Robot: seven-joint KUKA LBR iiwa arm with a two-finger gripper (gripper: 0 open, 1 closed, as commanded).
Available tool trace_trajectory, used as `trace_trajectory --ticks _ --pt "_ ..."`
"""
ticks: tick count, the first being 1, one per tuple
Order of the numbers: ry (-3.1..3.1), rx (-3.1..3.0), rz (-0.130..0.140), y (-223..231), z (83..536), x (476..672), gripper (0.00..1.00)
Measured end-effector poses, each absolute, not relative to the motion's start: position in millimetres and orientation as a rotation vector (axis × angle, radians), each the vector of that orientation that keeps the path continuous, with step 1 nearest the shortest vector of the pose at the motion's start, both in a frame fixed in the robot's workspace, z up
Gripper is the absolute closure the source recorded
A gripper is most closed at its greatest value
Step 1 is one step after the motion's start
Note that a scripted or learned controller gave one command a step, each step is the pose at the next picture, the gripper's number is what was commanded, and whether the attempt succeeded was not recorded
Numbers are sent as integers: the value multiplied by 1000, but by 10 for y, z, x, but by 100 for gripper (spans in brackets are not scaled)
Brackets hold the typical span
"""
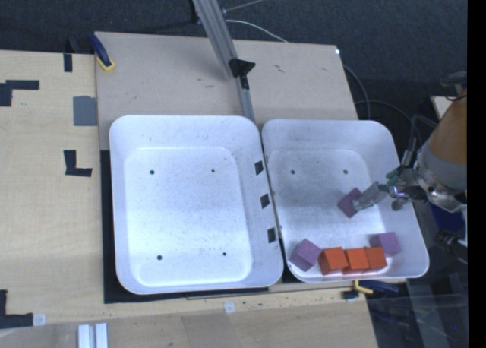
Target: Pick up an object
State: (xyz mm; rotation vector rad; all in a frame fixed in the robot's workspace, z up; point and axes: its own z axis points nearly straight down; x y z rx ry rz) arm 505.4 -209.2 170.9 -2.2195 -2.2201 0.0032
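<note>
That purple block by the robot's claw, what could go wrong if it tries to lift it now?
The purple block looks tilted at the tip of the gripper, so it might slip free or get pushed away. It also sits close to the right bin's wall, leaving little room for the arm. If dropped, it could land among the orange blocks and other purple blocks along the bin's near edge.

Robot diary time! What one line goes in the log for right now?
phase: grasping | pincer: at purple block, right bin | grip: unclear | other blocks: front edge
</note>
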Motion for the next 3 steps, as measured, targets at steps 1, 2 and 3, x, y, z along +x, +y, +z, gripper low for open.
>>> trace_trajectory --ticks 1,2,3 --pt "-2224 -2216 4 -2057 1035 5569 0" --pt "-2222 -2216 2 -2058 1167 5560 100" --pt "-2233 -2209 -5 -1288 1188 6090 100"
